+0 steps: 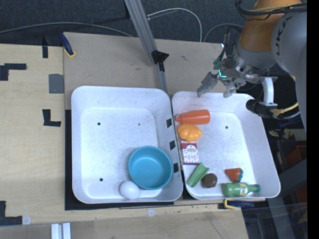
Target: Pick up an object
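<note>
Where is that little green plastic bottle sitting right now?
The green plastic bottle lies on its side in the right-hand white bin, at its near right corner, just below a small red item and right of a dark brown ball.

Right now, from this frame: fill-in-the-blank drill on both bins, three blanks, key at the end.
1. The blue bowl sits in the ____ bin.
2. The white ball touches the bowl's ____ edge.
3. The pincer, open and holding nothing, hovers over the right bin's ____ rim, beyond the orange carrot.

Missing words: left; near; far
</note>
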`<state>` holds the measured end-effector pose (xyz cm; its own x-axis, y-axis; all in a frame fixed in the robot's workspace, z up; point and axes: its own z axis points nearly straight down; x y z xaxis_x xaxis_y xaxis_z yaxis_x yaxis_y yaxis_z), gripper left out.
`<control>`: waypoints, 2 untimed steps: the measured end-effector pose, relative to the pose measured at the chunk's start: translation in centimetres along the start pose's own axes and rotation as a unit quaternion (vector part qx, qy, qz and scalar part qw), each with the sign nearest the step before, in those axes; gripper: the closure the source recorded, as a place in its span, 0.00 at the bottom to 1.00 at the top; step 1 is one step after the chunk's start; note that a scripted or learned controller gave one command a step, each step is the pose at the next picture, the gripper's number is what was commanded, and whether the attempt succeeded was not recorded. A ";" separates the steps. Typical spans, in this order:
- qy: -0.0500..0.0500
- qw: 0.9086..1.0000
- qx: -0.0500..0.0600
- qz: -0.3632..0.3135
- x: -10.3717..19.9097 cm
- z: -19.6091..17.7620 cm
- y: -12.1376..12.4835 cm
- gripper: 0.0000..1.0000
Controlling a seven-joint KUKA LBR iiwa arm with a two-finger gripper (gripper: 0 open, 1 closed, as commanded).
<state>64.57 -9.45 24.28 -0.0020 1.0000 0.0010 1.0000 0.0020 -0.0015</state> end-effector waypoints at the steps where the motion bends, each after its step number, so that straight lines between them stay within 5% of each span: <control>1: -0.001 1.000 0.003 0.000 -0.7 5.9 0.4 0.00; 2: -0.001 1.000 0.003 0.000 -1.6 11.0 0.0 0.00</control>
<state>64.59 -11.01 13.27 -0.0014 1.0000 -0.0011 1.0000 0.0014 -0.0068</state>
